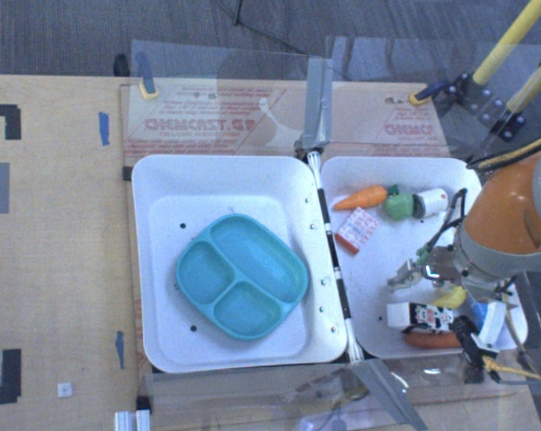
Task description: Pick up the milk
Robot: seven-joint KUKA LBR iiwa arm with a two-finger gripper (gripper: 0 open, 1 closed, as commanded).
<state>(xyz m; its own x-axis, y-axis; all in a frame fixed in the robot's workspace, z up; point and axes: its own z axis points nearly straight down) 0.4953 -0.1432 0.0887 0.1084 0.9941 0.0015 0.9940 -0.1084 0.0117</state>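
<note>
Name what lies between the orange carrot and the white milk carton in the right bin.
In the camera view, only bare white bin floor separates the orange carrot from the white milk carton.

Gripper (412, 277) above milk (421, 315) in right bin (369, 330); teal tray (242, 277) left.

A robotics lab: 2 white bins (154, 182) sit on a plywood bench (46, 241) marked with tape, clear plastic shields (252, 70) stand behind, cables trail over grey carpet (73, 16), and toy food (360, 197) serves as props.
</note>
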